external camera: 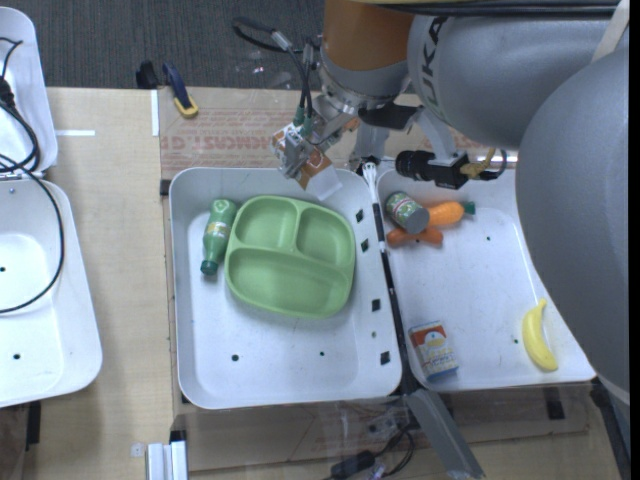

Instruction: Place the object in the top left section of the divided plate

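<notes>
Nearest the camera, at the front of the right bin (pixel 500 298), a small red and white carton (pixel 435 349) lies flat against the dividing wall, with a banana (pixel 540 336) well apart from it toward the far right side. Further back in that same bin, a green-lidded can (pixel 404 208) and a carrot (pixel 438 215) lie touching each other just beside the divider, probably left there as spare pick targets. In the left bin (pixel 200 348) the green divided plate (pixel 292 256) sits toward the back, with two smaller sections on its far side and one long section on its near side; all three look bare. A green bottle (pixel 214 234) lies on the bin floor, touching or almost touching the plate's left rim, outside it. Over the back edge of this bin hangs the gripper (pixel 303 155), pinching what seems to be a small brownish boxy object (pixel 313 164), though blur makes its identity and the grip hard to confirm. It hangs above and behind the plate's far right section, not over the top left section, so I judge the carry to be underway, with a shift leftward and a descent needed before release. The wooden surface (pixel 110 138) beyond carries a blue-handled tool (pixel 178 90).
</notes>
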